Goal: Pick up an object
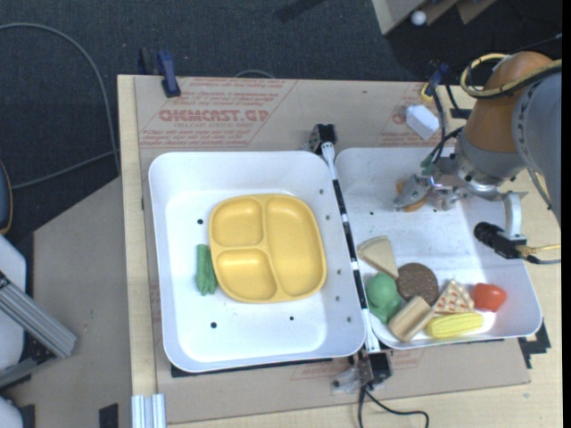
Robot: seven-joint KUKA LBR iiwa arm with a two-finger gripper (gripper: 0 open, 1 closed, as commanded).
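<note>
My gripper (425,191) hangs low over the far part of the right bin (500,266), under the grey and orange arm (500,123). A small orange thing (409,205) lies right at its tip; whether it is held is unclear. Toy food is heaped in the near part of the right bin: a pale wedge (379,257), a green piece (384,292), a brown round cookie (417,282), a tan bread piece (409,317), a yellow corn cob (455,325), a pizza slice (455,298) and a red tomato (489,296).
The left bin (178,203) holds a yellow divided plate (266,246) and a green pea pod (206,268) to its left. A black divider (343,230) runs between the bins. A black cable plug (495,236) hangs by the arm.
</note>
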